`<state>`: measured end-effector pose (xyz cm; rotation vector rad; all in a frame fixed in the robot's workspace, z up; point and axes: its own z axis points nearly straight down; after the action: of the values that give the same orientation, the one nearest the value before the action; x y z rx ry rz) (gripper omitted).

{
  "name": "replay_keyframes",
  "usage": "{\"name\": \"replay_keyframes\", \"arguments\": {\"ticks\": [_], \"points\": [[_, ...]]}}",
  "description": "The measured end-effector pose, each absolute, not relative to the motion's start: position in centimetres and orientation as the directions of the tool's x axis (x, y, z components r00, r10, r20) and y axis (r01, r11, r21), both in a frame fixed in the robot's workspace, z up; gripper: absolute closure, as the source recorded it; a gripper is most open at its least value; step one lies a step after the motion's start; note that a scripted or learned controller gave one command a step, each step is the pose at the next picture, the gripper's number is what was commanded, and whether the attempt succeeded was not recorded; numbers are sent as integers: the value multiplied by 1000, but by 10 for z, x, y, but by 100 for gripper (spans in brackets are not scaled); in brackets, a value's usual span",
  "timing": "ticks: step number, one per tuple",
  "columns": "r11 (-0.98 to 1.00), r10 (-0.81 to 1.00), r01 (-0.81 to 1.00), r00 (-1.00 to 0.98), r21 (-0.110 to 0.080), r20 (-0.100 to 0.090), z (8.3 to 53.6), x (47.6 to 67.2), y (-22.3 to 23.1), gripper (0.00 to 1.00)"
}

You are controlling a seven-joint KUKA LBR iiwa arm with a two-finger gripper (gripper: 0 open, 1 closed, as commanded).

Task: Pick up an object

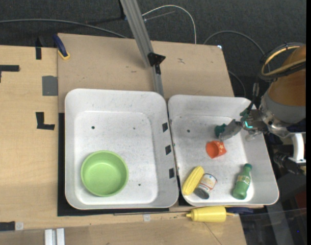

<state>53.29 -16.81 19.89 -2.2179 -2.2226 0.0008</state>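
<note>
Yellow bottle (208,214) below; orange object (215,149) just beside end effector (227,131), grip indiscernible.

Grey arm (278,108), orange band (290,88)

Wooden bench (23,152), dark carpet floor (237,9)

Two white bins (120,98), one green bowl (104,173), one orange cup (215,149), one corn cob (192,180), one can (206,185), one green bottle (241,181), one yellow bottle (209,214)
</note>
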Motion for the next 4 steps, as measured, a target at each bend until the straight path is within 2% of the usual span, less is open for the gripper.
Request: {"name": "replay_keyframes", "arguments": {"ticks": [1,2,3,4], "points": [[1,1000,1000,-1,-8,2,135,529,-164,0],[2,1000,1000,-2,0,-2,88,530,-164,0],[2,1000,1000,-2,0,0,100,530,-163,100],[2,1000,1000,-2,4,-1,162,532,-164,100]]}}
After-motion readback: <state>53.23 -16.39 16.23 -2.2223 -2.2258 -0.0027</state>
